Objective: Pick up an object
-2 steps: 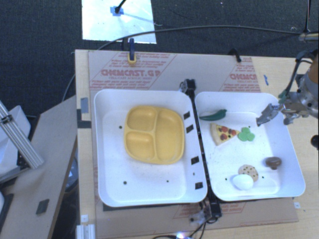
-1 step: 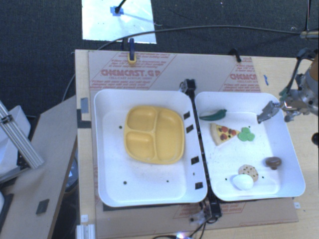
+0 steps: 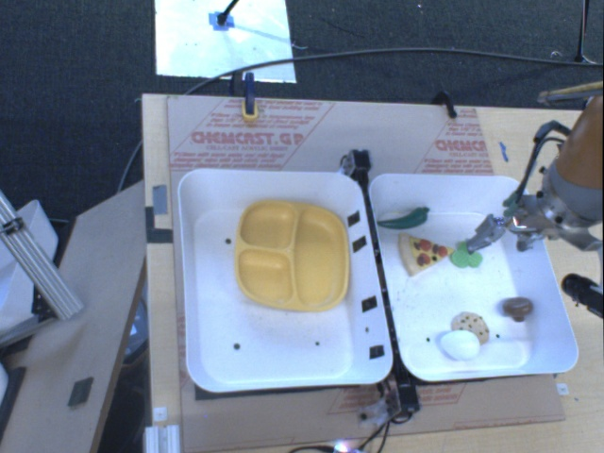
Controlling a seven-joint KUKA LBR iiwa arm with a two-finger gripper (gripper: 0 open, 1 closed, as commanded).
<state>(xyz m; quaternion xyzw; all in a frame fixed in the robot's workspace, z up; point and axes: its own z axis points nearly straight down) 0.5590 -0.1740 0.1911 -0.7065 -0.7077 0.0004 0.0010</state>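
Your claw (image 3: 483, 235) was reaching down at the small green toy (image 3: 465, 258) beside the pizza slice (image 3: 424, 252). Couldn't tell its grip state. Next you'd need to close and lift.

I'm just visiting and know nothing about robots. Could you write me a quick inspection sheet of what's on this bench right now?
Surface: wooden bench bearing two shallow white bins, left bin and right bin, side by side.
Job's things: right bin holds a pizza slice, green pepper, small green piece, cookie, white egg, brown lump.
Clutter: yellow divided plate in the left bin.
Grippers: gripper low over the right bin, beside the small green piece; grip unclear.
Cables: black cable across the dark floor behind the bench.
Surroundings: white sheet on the floor; metal rail at left.
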